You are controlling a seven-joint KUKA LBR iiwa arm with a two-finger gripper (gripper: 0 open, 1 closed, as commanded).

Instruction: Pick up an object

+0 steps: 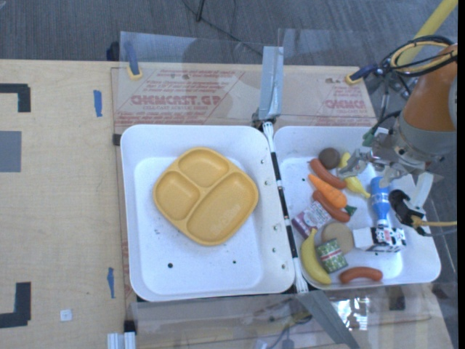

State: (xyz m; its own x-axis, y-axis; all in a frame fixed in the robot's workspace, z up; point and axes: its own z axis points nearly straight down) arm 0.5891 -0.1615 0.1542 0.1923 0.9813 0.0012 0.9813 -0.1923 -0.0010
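The right bin (425, 264) holds several toy foods. Among them are a blue bottle (381, 206), two orange carrots (329, 190), a red sausage (361, 274), a banana (312, 257), a green can (330, 255) and a brown ball (329, 156). My gripper (385, 176) hangs over the bin's upper right part, just above the top of the blue bottle. Its fingers are spread open, one (354, 164) near a small yellow piece (356, 185) and the other toward the bin's right side. Nothing sits between them.
A yellow divided plate (206, 195) lies in the left bin (145, 267). A small white and black toy (389, 236) and a red and white packet (314, 215) also lie in the right bin. Yellow and black cables (418, 49) run above the wrist.
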